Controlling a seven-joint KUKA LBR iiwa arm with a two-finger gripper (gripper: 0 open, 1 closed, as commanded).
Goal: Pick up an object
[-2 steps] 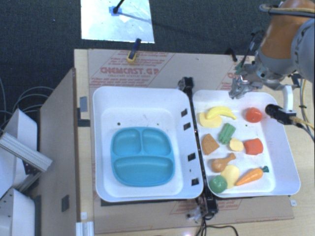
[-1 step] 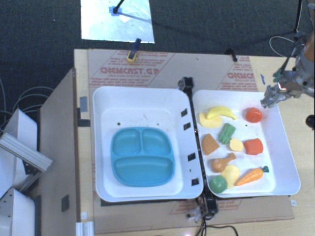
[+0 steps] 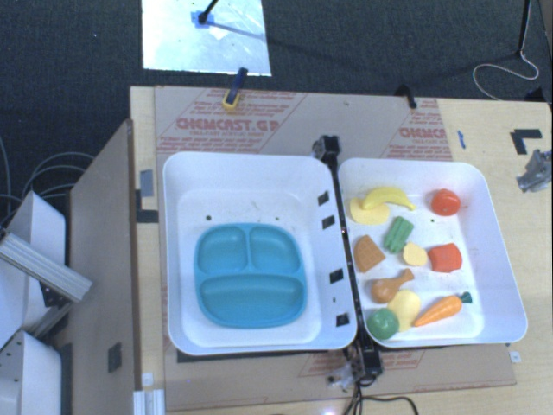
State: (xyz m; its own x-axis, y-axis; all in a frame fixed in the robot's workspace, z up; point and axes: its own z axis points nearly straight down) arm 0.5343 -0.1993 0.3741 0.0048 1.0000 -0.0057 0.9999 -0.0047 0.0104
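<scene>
Two white bins sit side by side on the bench. The left bin [image 3: 177,232] holds a blue plate [image 3: 251,275] with three sections, lying flat near the middle, with bare white floor all around it — most of all along the top.

The right bin [image 3: 497,258] holds the toy food. A yellow banana [image 3: 387,200] is at the upper left, and a red tomato [image 3: 446,201] is at the upper right. Below them are a green pepper [image 3: 398,233], a brown bread slice [image 3: 368,253], a small yellow piece [image 3: 416,255] and a red block [image 3: 445,257]. Lower down are a brown drumstick [image 3: 392,284], a yellow pear [image 3: 403,305], a green ball [image 3: 384,322] and an orange carrot [image 3: 439,309]. The pear, ball and drumstick sit very close together. The right side of this bin is open floor.

At the right edge of the frame, a small grey part of the gripper [image 3: 537,170] pokes in — it is cut off and blurry. I cannot tell how it is set, and nothing is seen in it.
</scene>
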